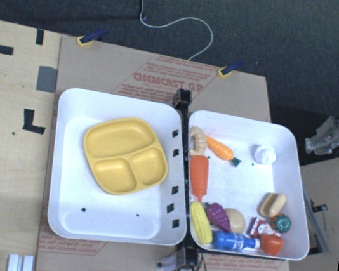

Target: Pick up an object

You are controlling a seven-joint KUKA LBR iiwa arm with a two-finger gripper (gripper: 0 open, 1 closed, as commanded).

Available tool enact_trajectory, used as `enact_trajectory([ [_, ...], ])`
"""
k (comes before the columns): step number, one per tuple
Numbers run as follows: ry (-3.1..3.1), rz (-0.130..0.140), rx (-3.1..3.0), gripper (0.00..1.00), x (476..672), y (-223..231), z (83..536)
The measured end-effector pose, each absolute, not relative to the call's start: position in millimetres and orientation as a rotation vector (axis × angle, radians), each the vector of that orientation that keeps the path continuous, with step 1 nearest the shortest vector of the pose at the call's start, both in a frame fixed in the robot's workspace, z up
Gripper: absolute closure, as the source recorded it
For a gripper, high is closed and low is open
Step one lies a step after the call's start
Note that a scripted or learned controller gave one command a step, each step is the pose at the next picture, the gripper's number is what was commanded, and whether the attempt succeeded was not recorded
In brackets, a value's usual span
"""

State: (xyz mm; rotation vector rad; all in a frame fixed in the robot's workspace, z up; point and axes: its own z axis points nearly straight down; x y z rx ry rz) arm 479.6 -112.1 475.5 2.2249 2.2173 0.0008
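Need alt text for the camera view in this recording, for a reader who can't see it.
Two shallow white bins sit side by side on a bench: the left bin holds a yellow divided plate, and the right bin holds toy food, including a carrot, corn cob, purple grapes and a blue bottle. The claw is outside the bins, at the right.

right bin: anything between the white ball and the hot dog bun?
Nothing. In the camera view the white ball and the hot dog bun are separated only by bare floor of the right bin.
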Motion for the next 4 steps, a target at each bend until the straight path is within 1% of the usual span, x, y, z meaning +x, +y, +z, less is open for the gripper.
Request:
enact_trajectory([
  [1, 2.236, -0.012, 2.221, 1.00, 482.8, -45.7, 377.6],
  [2, 2.238, -0.015, 2.221, 1.00, 481.6, 26.2, 274.5],
  [3, 2.228, 0.008, 2.212, 1.00, 484.0, 73.9, 349.5],
  [4, 2.218, -0.007, 2.227, 1.00, 484.5, 19.9, 323.6],
])
